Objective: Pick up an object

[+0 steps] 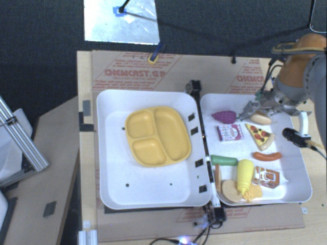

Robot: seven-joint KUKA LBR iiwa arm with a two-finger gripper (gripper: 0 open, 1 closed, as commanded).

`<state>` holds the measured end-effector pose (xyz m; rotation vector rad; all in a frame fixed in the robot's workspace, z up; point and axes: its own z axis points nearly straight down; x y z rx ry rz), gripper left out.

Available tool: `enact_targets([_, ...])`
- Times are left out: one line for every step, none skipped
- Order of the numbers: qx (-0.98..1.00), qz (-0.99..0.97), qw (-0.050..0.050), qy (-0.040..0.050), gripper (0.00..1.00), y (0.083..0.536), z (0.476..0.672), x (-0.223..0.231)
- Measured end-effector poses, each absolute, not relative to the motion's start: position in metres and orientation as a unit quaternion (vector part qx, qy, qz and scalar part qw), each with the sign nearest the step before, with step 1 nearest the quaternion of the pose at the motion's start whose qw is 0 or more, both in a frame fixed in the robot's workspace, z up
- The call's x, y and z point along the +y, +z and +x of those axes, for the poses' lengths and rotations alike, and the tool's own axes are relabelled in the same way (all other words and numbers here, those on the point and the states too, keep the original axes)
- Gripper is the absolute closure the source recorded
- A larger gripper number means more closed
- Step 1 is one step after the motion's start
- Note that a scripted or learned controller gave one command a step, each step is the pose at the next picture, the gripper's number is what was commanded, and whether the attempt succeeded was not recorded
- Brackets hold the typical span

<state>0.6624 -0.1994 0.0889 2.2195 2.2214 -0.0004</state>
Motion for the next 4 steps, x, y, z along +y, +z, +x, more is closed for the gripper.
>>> enact_targets([0.708,0.706,0.000,-0.0006,0.00,0.090,0.664,-0.200])
enact_targets([0.709,0.705,0.003,0.0032,1.00,0.103,0.667,-0.199])
enact_targets([0.709,0.706,0.002,0.0015,1.00,0.147,0.668,-0.196])
enact_targets([0.709,0.706,0.003,0.0018,1.00,0.208,0.672,-0.203])
